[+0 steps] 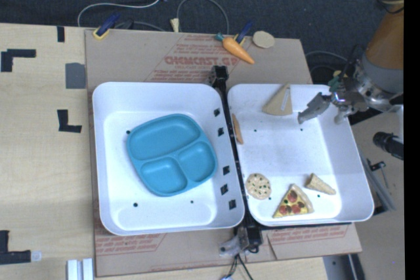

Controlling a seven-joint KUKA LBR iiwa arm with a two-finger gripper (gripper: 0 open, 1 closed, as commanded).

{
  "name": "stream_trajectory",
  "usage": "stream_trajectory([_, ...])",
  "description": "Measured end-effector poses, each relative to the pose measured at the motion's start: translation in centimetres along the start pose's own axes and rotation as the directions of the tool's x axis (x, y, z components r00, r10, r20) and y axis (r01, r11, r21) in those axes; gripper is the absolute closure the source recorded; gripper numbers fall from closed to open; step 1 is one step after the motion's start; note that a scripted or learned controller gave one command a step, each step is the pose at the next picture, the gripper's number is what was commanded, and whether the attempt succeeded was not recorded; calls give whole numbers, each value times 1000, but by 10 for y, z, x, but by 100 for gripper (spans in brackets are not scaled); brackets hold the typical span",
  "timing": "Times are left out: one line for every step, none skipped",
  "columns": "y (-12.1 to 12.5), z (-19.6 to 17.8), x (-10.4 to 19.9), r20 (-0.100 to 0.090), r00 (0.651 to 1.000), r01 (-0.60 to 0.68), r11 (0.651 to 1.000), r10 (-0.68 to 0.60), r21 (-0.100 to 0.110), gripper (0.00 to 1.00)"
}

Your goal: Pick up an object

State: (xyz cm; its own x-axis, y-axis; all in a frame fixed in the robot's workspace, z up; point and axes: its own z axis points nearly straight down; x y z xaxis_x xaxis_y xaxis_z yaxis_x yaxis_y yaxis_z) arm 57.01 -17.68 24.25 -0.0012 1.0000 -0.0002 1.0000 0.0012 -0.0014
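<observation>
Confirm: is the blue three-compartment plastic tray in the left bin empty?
Empty: the blue three-compartment plastic tray shows bare blue in every compartment, lying flat in the left white bin.

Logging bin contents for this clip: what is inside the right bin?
The right bin holds a pizza slice, cookie, two tan wedges and a thin stick; nothing appears covered.

Smooth white plastic bins point(111, 101), matt blue plastic tray point(172, 153), cardboard underlay point(190, 52)

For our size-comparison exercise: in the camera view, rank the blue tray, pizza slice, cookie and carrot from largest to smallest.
1. Blue tray
2. Pizza slice
3. Carrot and cookie: look alike, not ranked.
</observation>
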Motion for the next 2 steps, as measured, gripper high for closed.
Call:
stream_trajectory([13,110,60,-3,1000,4,1000,-4,6,0])
stream_trajectory([90,160,64,1,1000,3,1000,-3,-5,0])
